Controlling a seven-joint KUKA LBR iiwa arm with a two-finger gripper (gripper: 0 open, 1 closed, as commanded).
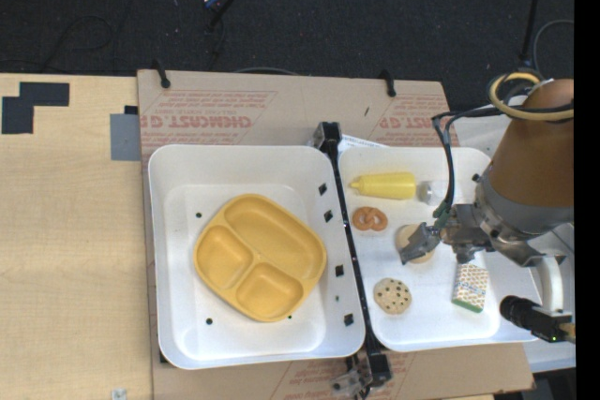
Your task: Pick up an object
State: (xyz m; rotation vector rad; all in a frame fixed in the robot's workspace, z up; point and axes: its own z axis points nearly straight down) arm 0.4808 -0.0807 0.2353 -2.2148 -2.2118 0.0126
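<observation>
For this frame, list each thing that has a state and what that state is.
Yellow tray: flat in the left bin, right way up.
Mustard bottle: on its side, right bin.
Pretzel: flat.
Cookie: flat.
Green packet: flat.
Gripper: low in the right bin; grip unclear.

Both white bins read as smooth plastic with a soft sheen. The yellow divided tray looks like matt plastic, and so does the yellow bottle. Under it all lies dull brown cardboard with red print, on a pale wood-look tabletop. The arm's orange band gleams faintly.
</observation>
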